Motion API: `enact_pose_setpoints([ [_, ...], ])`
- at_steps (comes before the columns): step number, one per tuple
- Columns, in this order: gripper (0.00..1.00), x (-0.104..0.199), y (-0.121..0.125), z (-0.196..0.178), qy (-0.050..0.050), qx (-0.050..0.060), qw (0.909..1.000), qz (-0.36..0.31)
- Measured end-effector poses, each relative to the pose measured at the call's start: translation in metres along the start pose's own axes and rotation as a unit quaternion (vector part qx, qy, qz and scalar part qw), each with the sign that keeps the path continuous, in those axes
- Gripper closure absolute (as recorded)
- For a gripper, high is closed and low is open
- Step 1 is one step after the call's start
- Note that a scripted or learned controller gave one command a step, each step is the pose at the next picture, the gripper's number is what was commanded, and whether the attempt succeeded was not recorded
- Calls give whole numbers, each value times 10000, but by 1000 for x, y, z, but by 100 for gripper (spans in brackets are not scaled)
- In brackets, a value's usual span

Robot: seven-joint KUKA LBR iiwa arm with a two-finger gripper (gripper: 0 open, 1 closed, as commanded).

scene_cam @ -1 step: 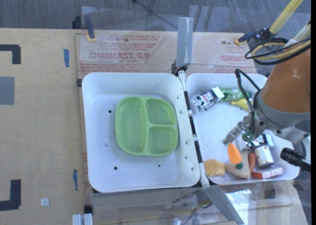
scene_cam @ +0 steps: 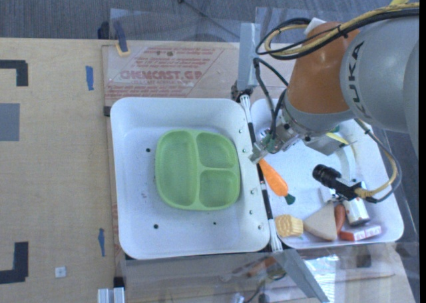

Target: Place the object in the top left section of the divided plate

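Counter (scene_cam: 53,162): pale wood, carrying two shallow white bins side by side.
Arm (scene_cam: 373,75): grey with an orange band, reaching in from the right and bent down over the seam between the bins.
Left bin (scene_cam: 126,182): holds the plate and nothing else.
Right bin (scene_cam: 313,155): holds the loose items.
Divided plate (scene_cam: 174,162): green with three compartments, lying flat mid-bin. One long compartment runs down its left side and two smaller ones sit on the right. The top left target is probably the upper part of the long one.
Pale wedge (scene_cam: 321,225): near the bin's front edge, with a yellow ridged piece (scene_cam: 288,226) just beside it on the left.
Carrot (scene_cam: 274,178): orange, and likely the task's object. It lies in the right bin close along the wall shared with the left bin. Its long axis slants from upper left to lower right, with the green top at the lower right end.
Gripper (scene_cam: 258,153): sits at the carrot's upper-left tip, right over the bin wall — whether touching or just above, unclear. Open or closed: cannot tell.
Key relation: the carrot trails down and right from the gripper, and the plate lies to its left across the walls — the carry would need to clear them.
Progress: carrot not yet on the plate.
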State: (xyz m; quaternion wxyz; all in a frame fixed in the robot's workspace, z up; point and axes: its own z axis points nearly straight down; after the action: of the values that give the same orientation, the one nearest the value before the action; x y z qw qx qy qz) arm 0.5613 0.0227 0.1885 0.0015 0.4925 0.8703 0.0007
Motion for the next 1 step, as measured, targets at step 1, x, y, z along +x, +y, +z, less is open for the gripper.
enact_pose_setpoints([
  [1, 100, 46, 30, 3, 4, -2, 9854, -1705],
])
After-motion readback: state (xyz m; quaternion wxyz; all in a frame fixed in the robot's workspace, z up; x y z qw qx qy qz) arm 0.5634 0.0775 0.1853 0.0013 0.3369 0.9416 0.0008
